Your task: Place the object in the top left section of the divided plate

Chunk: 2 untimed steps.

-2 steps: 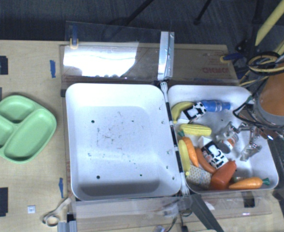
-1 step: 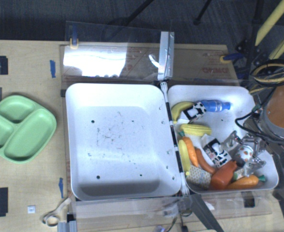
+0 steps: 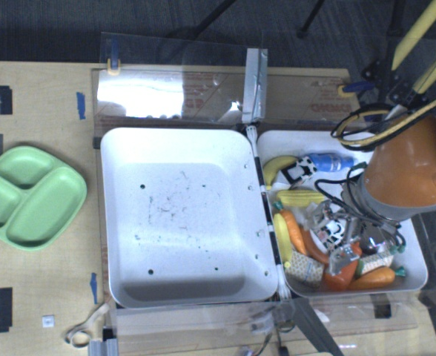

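The tool (image 3: 351, 245) hangs low in the right bin (image 3: 418, 273) among heaped toy food (image 3: 303, 237), placed to pick one; its grip I cannot tell; the green divided plate (image 3: 29, 196) waits far left on the worktop (image 3: 40, 110).

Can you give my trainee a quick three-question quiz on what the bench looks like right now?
1. True or false: the green divided plate lies inside the left bin.
2. Over which bin is the gripper? A) left B) right
3. Fill in: the plate has ___ sections.

Key:
1. False; it lies on the bench, left of both bins.
2. B, low among the toy food, near an orange carrot.
3. Three.
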Motion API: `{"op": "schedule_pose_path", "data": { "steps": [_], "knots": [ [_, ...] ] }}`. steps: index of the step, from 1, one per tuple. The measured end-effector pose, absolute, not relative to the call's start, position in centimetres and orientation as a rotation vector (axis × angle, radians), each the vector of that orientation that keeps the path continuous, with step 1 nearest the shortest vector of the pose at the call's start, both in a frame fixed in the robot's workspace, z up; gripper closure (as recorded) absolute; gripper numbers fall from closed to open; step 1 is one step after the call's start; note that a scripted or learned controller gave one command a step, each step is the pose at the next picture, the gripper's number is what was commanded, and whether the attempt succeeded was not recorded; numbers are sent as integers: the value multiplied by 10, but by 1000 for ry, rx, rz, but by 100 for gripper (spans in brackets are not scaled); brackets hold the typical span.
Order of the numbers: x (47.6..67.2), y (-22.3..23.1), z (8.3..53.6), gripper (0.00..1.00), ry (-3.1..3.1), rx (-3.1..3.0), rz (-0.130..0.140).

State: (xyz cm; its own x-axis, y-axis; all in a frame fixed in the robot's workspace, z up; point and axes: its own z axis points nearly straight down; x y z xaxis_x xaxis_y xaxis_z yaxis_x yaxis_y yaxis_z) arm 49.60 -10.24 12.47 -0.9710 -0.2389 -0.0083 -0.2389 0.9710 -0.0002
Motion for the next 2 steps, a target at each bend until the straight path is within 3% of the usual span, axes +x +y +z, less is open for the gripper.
{"op": "schedule_pose_path", "data": {
  "steps": [1, 2],
  "knots": [
    [495, -112, 93, 0, 3122, 2, -4],
    [523, -153, 104, 0, 3128, -205, 0]
  ]
}}
